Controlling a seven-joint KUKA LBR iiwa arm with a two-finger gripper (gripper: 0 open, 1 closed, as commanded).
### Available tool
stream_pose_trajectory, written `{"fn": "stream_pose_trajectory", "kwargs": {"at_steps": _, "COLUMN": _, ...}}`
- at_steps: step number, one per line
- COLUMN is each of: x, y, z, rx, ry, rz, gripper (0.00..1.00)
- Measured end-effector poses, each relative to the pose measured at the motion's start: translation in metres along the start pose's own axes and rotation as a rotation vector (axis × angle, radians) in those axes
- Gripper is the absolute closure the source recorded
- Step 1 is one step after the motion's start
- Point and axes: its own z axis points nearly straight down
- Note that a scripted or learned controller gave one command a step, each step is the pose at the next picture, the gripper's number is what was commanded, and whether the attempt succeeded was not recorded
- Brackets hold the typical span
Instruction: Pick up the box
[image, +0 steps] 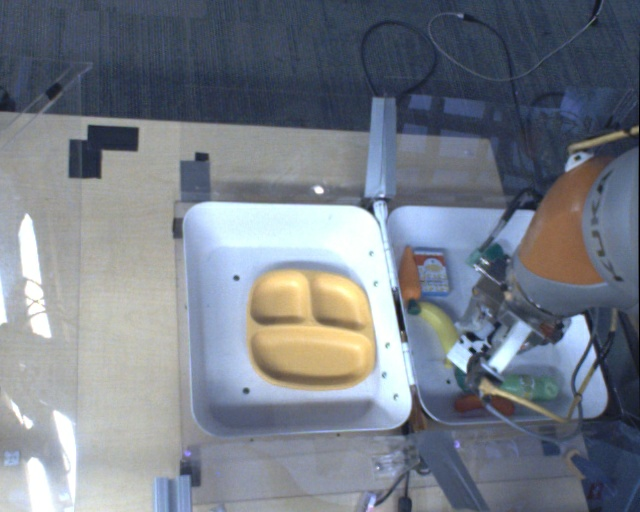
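A small box (431, 273) with a blue, red and white face lies flat in the right bin (560, 222), near its back left. My gripper (468, 352) hangs low over the front of that bin, in front and to the right of the box and apart from it. A banana (437, 324) lies between the box and the gripper. The grey arm with its orange band (565, 235) reaches in from the right.
An orange carrot-like piece (409, 281) lies along the right bin's left wall beside the box. A green bottle (525, 386) and a red piece (470, 404) sit at its front. The left bin (210, 300) holds a yellow divided tray (308, 328).
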Motion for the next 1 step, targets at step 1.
{"fn": "stream_pose_trajectory", "kwargs": {"at_steps": 1, "x": -0.0201, "y": 0.0662, "z": -0.0772, "rx": -0.008, "ry": 0.003, "rz": -0.077, "gripper": 1.0}}
